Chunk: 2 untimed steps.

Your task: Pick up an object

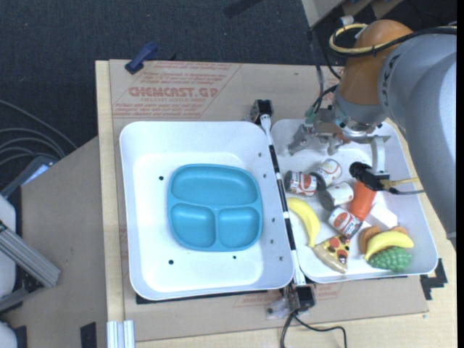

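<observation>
The grey arm (pixel 424 114) comes in from the right, its orange band (pixel 366 60) above the wrist, bent down over the far end of the right bin (pixel 417 227). The end effector (pixel 319 138) hangs low there, above bare bin floor; whether it is released or clenched cannot be told. The left bin (pixel 138 194) holds a blue divided tray (pixel 214 206). Toy food lies nearer in the right bin: a banana (pixel 306 220), a carrot (pixel 362 200), a pizza slice (pixel 333 252), green grapes (pixel 391 258), all on the worktop (pixel 116 107)
</observation>
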Each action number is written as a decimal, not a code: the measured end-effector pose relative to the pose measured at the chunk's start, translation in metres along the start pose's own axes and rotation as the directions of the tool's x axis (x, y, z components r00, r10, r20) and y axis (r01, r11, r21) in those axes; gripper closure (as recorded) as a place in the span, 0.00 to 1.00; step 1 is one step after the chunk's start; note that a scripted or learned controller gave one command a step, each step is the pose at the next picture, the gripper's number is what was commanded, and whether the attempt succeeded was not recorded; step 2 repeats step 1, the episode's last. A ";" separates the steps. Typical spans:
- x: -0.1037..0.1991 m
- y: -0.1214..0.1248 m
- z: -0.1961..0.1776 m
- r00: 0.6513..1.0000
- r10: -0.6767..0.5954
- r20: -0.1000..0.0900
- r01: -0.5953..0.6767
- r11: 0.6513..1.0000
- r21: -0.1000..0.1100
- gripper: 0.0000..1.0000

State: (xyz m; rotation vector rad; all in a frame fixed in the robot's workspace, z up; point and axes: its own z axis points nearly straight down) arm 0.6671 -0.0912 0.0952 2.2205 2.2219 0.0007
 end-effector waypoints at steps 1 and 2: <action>-0.010 -0.001 0.011 1.000 0.001 0.000 -0.001 1.000 0.003 0.00; -0.010 -0.001 0.011 1.000 0.001 0.000 -0.001 1.000 0.003 0.00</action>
